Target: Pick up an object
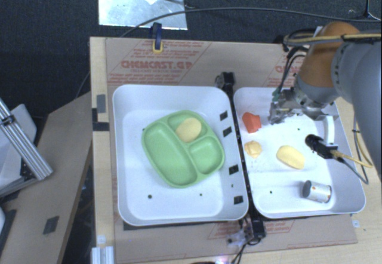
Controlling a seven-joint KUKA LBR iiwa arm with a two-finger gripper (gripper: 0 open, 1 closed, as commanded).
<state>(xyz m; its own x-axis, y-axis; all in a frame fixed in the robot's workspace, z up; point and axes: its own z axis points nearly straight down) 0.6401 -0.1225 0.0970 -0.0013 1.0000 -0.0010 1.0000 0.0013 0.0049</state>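
My gripper [277, 113] hangs low over the far half of the right bin [274, 197]. It points down at the white floor, and from this angle I cannot tell whether it is apart or together. I see nothing held in it. The grey arm [352, 77] comes in from the right edge, with its orange band [325, 48] above the wrist.

The closest thing to pick is a red piece [251, 122]. It lies on the bin floor just to the camera's left of the gripper, near the wall that divides the two bins, and the two are apart, not touching. Nearer the camera along that same wall sits a small yellow lump [253, 149]. A larger lemon-shaped yellow piece [290, 157] lies beside it toward the middle of the bin. A short metal can [316, 191] lies on its side in the near right part, well apart from the others.

In the left bin [137, 197] a green plate [173, 161] with three compartments rests flat. A pale yellow piece [189, 129] sits in its far small compartment.

Both bins stand on a cardboard sheet [179, 57] with red print, and a blue clamp [156, 34] grips its far edge.
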